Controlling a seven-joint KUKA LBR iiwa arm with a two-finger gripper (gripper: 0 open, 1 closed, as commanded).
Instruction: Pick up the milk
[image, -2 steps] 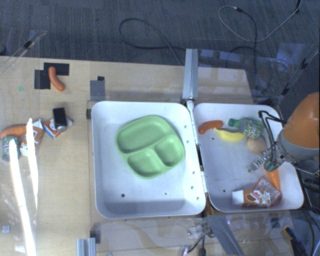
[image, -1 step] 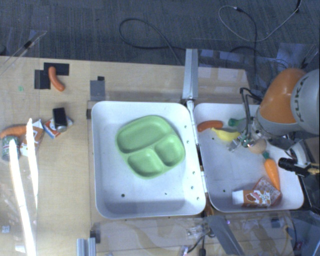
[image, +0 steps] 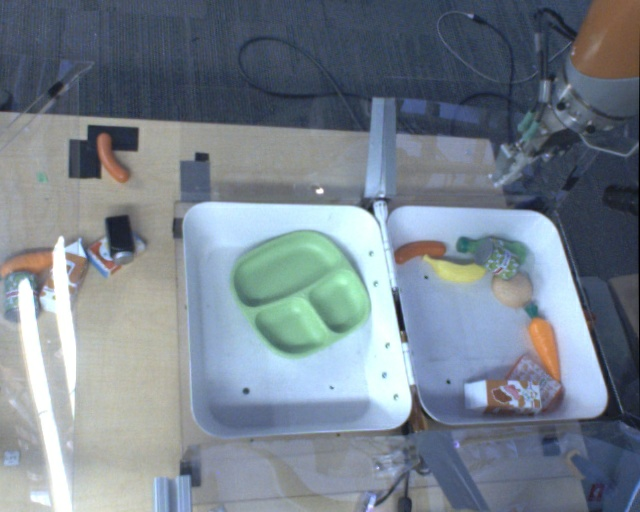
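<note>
On a pale wooden counter before dark carpet, the brown-and-white milk carton lies flat in the right white bin's near corner, long axis left-right, white cap leftward. The hand's grip cannot be told.

Milk carton in right bin

The pale wooden tabletop carries two white bins side by side: the left bin near centre, the right bin touching it at 3 o'clock. A metal bracket stands at 12 o'clock above their seam. At 10 o'clock a sausage lies by a black patch. At 9 o'clock sit a small black block, a carton and a white strip.
</note>
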